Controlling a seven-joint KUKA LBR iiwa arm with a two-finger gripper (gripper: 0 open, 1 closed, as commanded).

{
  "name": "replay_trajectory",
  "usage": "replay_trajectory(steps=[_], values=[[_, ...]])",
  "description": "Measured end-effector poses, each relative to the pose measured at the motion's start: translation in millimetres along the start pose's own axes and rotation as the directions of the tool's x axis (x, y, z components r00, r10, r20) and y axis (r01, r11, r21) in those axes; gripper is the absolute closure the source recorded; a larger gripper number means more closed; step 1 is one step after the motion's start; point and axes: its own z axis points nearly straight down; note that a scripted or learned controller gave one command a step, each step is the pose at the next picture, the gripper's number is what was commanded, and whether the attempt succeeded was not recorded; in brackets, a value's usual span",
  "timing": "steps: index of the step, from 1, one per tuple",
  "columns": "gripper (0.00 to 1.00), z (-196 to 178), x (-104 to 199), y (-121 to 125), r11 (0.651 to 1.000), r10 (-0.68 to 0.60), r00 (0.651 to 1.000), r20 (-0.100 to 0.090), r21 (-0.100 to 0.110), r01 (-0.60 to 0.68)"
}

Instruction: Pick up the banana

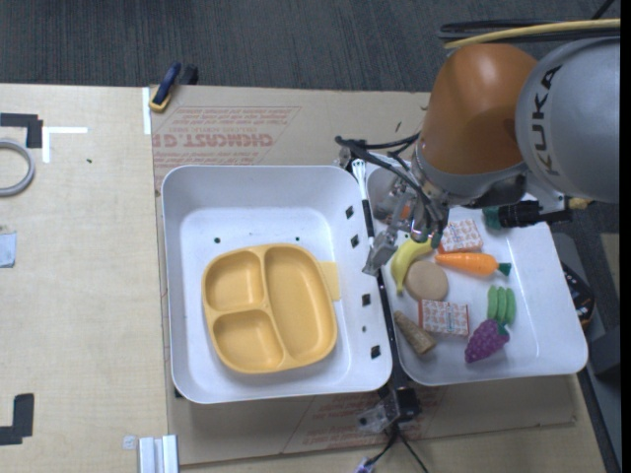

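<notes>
- Target: the banana (407, 260) lies in the right bin (548, 355), near that bin's left wall, touching or just beside a round tan item (428, 282).
- Arm: the gripper (411, 227) is low over the upper end of the banana, under the orange wrist band.
- Jaws: their opening cannot be told; the wrist and cabling hide them, and no grip on the banana is visible.
- Progress: approach judged complete or nearly so; grasp and lift are not confirmed. The banana appears to rest in the bin.
- Remaining: secure the banana, then raise it clear of the carrot (467, 261) and neighbouring items.
- The left bin (187, 215) holds a yellow divided plate (268, 306).
</notes>
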Motion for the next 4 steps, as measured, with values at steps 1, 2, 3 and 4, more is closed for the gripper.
replay_trajectory(steps=[1, 2, 3, 4], values=[[0.0, 0, 24, 39, 0.911, -0.413, 0.911, -0.001, -0.001, 0.413], [0.0, -1, -1, -8, 0.803, -0.596, 0.803, 0.001, 0.0, 0.596], [0.0, 0, -35, -40, 0.555, -0.832, 0.555, 0.002, 0.0, 0.832], [0.0, 0, 19, -48, 0.538, -0.843, 0.538, 0.0, -0.002, 0.843]])
